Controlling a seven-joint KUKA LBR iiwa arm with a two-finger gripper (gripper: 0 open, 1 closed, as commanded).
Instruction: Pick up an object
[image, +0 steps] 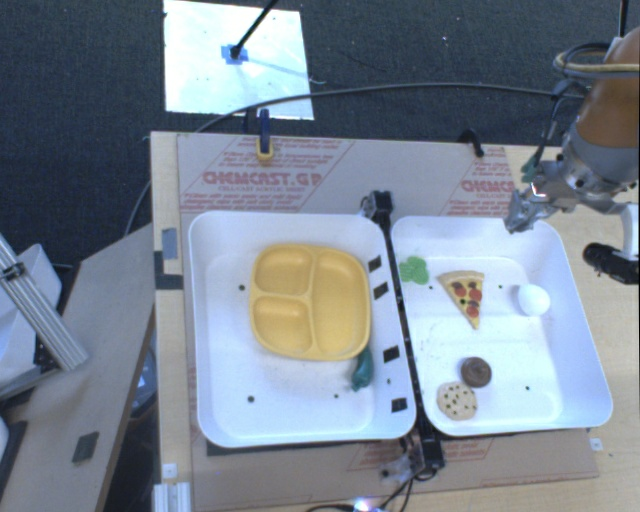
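Arm: grey with an orange band, reaching in from 2 o'clock, over the far right corner of the right bin (575, 330).
Pincer (519, 222): above the right bin's far rim at about 1 o'clock of that bin; nothing seen between its tips, and whether it is open or closed cannot be told.
Left bin (215, 330): holds a yellow divided plate (309, 301) near its middle, with three compartments; a small teal object (362, 371) lies at the plate's 5 o'clock, touching its edge.
Right bin, far side: a green leafy toy (413, 268) at 10 o'clock, a pizza slice (465, 294) just beside it toward 3 o'clock, point facing the near side.
White egg (533, 299): at 3 o'clock of the pizza slice, near the right wall.
Right bin, near side: a dark brown round cookie (476, 372) and a chocolate-chip cookie (457, 401), close together at 6 o'clock.
Worktop (300, 170): carries both bins side by side.
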